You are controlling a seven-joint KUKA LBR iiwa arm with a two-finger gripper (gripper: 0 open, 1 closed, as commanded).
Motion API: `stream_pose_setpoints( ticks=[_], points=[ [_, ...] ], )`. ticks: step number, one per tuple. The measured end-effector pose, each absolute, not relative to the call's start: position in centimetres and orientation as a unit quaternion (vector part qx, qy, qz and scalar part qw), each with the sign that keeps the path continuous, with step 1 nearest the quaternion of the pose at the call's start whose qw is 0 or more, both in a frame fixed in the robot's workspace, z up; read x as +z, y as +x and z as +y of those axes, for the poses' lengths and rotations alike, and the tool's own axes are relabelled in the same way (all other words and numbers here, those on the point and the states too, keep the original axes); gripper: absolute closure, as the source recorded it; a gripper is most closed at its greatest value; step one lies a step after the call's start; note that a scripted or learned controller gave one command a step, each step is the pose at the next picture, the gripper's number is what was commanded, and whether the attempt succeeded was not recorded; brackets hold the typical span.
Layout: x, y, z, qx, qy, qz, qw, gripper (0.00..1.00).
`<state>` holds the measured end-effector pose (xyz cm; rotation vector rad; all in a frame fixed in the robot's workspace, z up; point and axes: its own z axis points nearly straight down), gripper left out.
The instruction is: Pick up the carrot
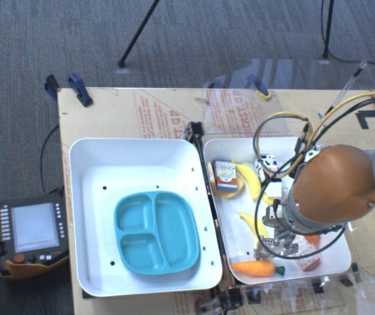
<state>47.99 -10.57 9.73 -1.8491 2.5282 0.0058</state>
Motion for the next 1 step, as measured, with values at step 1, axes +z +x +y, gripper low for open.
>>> stream_pose_setpoints(
  ticks=[1],
  points=[
    [18.78, 48.26, -7.64, 0.0009, -0.484, 0.875, 0.002, 1.00]
  ],
)
